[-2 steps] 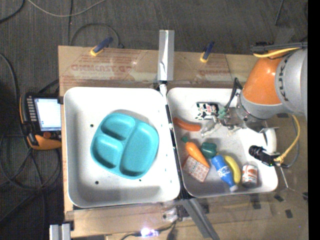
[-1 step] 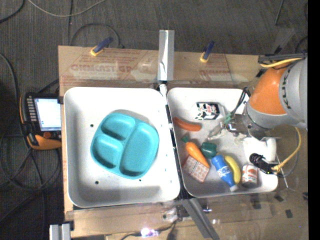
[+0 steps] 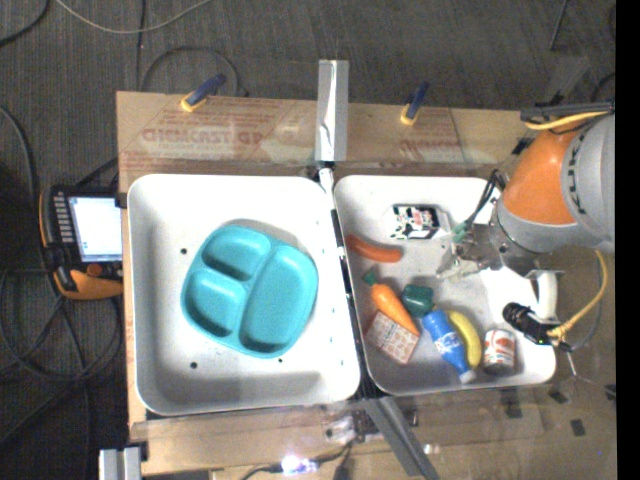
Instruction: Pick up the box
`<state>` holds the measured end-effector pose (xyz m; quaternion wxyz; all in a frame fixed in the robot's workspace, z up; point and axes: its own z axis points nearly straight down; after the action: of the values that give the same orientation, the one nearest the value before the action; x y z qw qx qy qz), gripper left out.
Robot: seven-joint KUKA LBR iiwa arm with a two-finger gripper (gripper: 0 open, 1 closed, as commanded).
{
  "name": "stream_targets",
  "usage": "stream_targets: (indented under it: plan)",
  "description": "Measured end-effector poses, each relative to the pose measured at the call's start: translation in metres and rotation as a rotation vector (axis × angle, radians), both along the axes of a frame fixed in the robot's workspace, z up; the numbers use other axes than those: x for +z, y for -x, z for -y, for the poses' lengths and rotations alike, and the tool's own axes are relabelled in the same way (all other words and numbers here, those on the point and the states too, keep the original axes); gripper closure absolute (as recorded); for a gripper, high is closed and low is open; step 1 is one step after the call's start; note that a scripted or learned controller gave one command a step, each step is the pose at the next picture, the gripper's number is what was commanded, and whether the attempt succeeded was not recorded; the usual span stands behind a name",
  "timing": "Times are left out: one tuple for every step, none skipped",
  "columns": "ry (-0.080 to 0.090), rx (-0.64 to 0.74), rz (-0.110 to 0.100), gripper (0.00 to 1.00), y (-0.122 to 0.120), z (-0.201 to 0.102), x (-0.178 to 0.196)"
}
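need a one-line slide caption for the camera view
KUKA arm's gripper hovers in the right bin among toy food, up-right of the box; a teal divided plate fills the left bin.

Two bins sit side by side on the table (image 3: 140,113). The left bin (image 3: 150,368) holds a sectioned tray (image 3: 250,288) near its middle. In the right bin (image 3: 372,193), a small carton (image 3: 415,220) lies toward the back, with a sausage (image 3: 374,251) just in front of it to the left. Nearer the front, left to right, lie a box (image 3: 392,337), a carrot (image 3: 394,307), a bottle (image 3: 446,341), a banana (image 3: 465,334) and a can (image 3: 498,350). The arm (image 3: 550,193) reaches in over the bin's right side.
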<state>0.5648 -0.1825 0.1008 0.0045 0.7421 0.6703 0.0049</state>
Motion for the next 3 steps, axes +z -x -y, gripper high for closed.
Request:
stream_targets:
  plan:
    - [0.000, 0.000, 0.000, 0.00, 0.000, 0.000, 0.000]
    - [0.000, 0.000, 0.000, 0.00, 0.000, 0.000, 0.000]
    - [0.000, 0.043, -0.016, 0.00, 0.048, -0.003, 0.004]
